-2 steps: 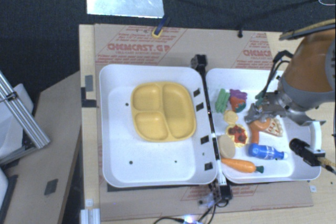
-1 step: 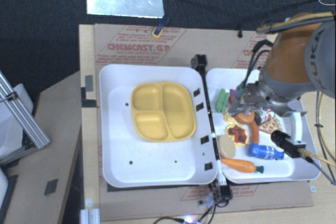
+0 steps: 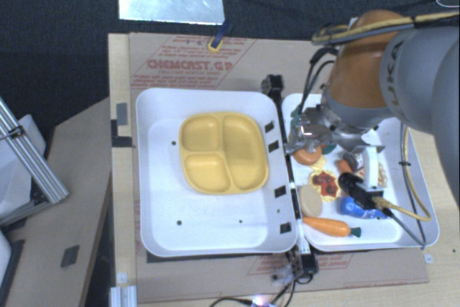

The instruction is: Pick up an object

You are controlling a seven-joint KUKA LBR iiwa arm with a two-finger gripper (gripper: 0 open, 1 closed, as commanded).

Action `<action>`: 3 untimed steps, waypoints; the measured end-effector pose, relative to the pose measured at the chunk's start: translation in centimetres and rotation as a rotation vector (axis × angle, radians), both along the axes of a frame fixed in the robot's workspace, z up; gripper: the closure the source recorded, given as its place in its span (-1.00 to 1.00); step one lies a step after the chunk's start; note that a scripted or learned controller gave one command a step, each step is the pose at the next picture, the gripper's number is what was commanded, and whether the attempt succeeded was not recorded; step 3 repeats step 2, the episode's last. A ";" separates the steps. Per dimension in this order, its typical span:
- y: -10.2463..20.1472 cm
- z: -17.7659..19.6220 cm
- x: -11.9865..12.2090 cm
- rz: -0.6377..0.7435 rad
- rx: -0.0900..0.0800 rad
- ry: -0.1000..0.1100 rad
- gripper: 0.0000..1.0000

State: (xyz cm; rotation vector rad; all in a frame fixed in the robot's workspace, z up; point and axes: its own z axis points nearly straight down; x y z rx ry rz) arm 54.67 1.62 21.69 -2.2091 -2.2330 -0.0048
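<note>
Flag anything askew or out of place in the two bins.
Nothing stands out. The yellow divided plate sits slightly rotated but flat in the left bin; the toy food, including the carrot, lies jumbled in the right bin.

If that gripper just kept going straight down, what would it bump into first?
Probably the round orange toy under the gripper in the right bin, though its height above the toy is unclear.

Arm (image 3: pixel 410 75): cut off at right edge.
Right bin (image 3: pixel 413 223): upper part hidden under arm.
Tool fingers: hidden beneath wrist.
</note>
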 end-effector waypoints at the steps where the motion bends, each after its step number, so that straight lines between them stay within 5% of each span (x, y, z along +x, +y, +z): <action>1: 4.6 1.0 3.5 -0.001 -0.001 -0.003 1.00; 3: 7.6 1.0 5.0 -0.003 -0.001 -0.001 1.00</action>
